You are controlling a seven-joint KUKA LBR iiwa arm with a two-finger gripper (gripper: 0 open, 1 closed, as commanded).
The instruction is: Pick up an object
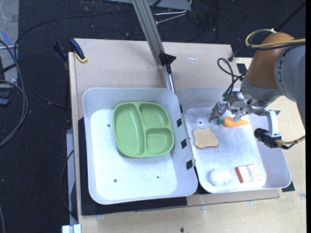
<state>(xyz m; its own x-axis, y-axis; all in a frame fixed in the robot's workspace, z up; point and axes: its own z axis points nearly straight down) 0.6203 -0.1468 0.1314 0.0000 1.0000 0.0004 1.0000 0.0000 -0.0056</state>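
lying in the right bin (272, 176), near its far right side, an orange carrot (236, 123) sits just beside the gripper (222, 113), which hangs low over the bin's far end. whether the carrot is between the fingers, and whether they are apart or together, cannot be told from this angle. nearer the middle of that bin lies a slice of bread (205, 138); at its near end are a white ball (219, 177) and a red and white box (249, 173). the left bin (97, 174) holds a green divided plate (144, 129).
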